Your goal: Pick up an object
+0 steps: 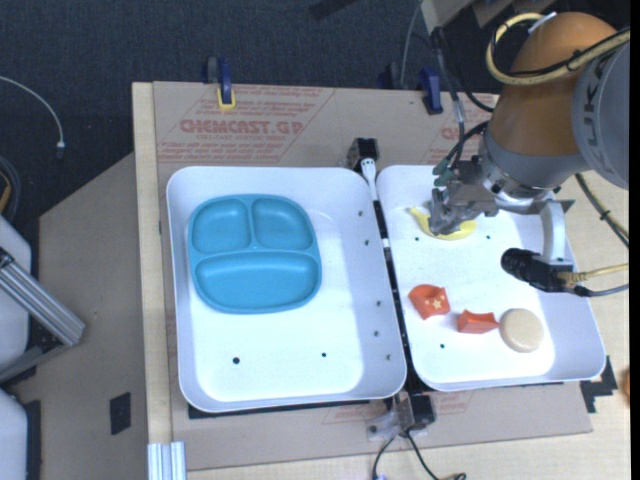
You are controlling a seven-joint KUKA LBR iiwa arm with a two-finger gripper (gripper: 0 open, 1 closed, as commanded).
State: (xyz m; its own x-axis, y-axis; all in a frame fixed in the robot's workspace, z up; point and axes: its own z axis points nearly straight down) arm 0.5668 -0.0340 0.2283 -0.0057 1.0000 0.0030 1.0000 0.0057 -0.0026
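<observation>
A divided plate (pixel 256 252) lies in the left bin (pixel 190 368); three items sit in the right bin (pixel 570 363).

The brown bench (pixel 250 118) bears the left bin (pixel 345 268) and right bin (pixel 570 353).

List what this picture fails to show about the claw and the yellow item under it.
- Claw, camera view: finger spacing hidden by its own dark body seen from above.
- Yellow object: mostly covered by the claw; shape unclear.
- Whether they touch: cannot tell.
- Arm: cut off by the right edge.
</observation>
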